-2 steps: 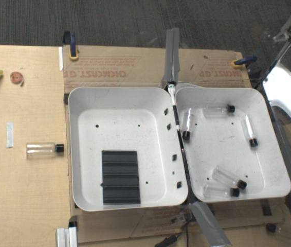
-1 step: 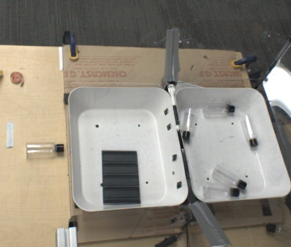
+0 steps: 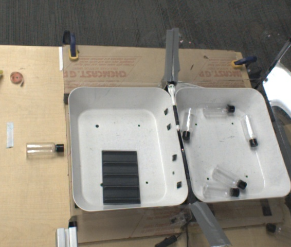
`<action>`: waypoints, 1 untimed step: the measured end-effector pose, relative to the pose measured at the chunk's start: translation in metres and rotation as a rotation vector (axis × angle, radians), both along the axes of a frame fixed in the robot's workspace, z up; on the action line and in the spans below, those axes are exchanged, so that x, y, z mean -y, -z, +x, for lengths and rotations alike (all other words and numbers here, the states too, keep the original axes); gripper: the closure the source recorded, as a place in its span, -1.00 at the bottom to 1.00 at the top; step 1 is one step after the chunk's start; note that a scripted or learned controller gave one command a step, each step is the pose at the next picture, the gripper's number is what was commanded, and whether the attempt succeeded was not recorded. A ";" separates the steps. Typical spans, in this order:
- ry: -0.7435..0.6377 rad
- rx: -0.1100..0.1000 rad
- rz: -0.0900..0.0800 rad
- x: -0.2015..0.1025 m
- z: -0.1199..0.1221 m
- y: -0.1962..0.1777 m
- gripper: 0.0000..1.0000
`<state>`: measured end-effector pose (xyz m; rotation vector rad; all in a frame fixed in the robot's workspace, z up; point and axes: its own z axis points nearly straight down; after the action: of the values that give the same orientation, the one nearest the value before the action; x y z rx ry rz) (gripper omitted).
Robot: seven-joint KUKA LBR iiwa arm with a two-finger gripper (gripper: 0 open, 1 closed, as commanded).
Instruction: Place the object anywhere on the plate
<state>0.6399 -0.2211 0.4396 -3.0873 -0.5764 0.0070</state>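
Capped clear vials lie scattered in the right bin (image 3: pixel 217 143), and the dark ribbed plate (image 3: pixel 120 177) sits near in the left bin (image 3: pixel 114 112). The lone vial (image 3: pixel 249 130) by the right wall looks easiest; grip it across its body. I cannot tell the state of the jaws.

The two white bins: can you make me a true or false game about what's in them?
1. The dark ribbed plate lies in the left bin. True.
2. The right bin holds clear bottles with black caps. True: five of them, such as the one near the top wall and the one by the right wall.
3. A clear bottle sits on the dark ribbed plate. False: nothing lies on it.
4. One clear bottle lies outside the bins, on the bench to the left. True.
5. All the bottles in the right bin stand upright. False: they lie on their sides.
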 end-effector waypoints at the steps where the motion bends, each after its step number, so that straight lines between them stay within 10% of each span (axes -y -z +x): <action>1: 0.165 0.001 0.000 0.001 0.012 0.000 -1.00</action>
<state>0.6516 -0.2219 0.4396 -3.1243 -0.3204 0.0061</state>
